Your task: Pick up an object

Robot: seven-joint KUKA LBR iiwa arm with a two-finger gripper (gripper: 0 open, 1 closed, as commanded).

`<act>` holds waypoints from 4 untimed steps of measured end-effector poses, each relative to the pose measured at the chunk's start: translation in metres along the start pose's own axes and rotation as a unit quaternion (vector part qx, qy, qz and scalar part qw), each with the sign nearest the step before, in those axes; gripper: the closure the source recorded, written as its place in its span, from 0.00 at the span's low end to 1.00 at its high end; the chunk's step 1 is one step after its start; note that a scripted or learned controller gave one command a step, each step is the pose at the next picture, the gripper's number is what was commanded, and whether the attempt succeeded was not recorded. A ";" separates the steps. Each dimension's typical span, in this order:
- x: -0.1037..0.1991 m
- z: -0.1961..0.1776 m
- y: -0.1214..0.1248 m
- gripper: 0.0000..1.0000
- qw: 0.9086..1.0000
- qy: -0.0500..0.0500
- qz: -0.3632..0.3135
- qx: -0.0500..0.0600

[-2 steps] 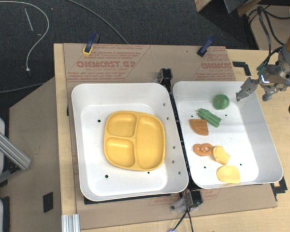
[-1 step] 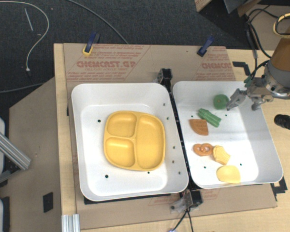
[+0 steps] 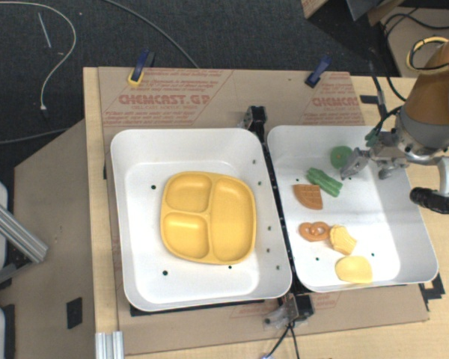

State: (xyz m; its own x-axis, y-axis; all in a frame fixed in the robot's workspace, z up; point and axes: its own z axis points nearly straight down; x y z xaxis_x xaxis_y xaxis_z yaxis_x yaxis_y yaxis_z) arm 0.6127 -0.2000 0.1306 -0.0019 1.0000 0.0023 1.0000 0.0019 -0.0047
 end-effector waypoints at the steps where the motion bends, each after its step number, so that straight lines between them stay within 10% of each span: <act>1: 0.000 -0.014 0.001 1.00 1.000 -0.001 0.000 -0.003; 3: 0.001 -0.087 0.004 1.00 1.000 -0.002 0.000 -0.004; 4: 0.062 -0.092 0.004 1.00 1.000 0.000 -0.002 -0.002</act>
